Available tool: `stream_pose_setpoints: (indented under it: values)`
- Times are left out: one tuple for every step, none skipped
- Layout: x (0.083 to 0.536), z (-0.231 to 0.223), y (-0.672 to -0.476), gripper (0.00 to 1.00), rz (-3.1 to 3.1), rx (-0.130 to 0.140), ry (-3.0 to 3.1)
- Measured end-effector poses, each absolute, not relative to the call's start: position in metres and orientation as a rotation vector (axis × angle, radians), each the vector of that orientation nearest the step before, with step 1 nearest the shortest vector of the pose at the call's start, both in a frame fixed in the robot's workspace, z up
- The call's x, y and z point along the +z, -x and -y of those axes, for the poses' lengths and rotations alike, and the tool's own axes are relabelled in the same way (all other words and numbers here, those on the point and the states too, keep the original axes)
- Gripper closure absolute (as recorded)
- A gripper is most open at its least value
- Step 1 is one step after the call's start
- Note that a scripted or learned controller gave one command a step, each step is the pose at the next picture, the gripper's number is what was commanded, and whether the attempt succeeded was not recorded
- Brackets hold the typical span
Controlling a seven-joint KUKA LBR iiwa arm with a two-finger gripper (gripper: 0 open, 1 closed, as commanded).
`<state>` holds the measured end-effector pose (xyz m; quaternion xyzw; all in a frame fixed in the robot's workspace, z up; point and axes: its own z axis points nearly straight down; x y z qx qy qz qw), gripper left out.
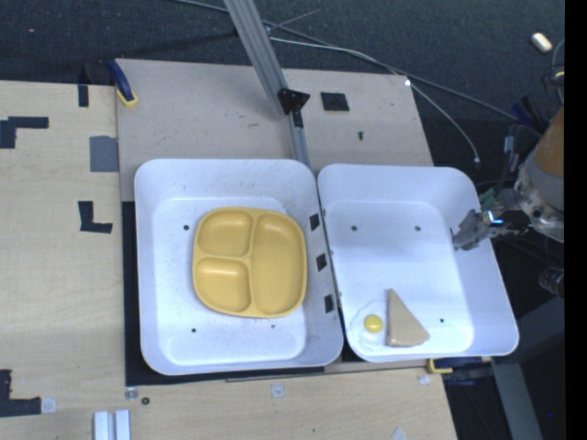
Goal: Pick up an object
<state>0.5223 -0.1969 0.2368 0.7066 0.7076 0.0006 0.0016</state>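
The left shallow white bin (pixel 151 246) holds a yellow three-compartment plastic plate (pixel 249 262); the right bin (pixel 459 191) holds a tan wedge (pixel 404 322) beside a small yellow ball (pixel 372 323) at its near edge, gripper (pixel 470 230) at its right rim.

A single camera hangs above the worktop (pixel 229 108) and looks down at a slant, far enough back to take in both white bins whole. The left bin (pixel 156 246) sits just toward nine o'clock of the frame's centre, and the right bin (pixel 413 191) toward three o'clock. The top of the frame, at twelve o'clock, reaches past the worktop's far edge to dark floor.
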Motion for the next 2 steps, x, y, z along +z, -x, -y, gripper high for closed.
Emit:
stream_pose_setpoints:
  values:
    - [0.237,0.139,-0.527,1.0,-2.23,0.001,-2.215]
    - [0.238,0.095,-0.547,1.0,-2.229,0.0,-2.216]
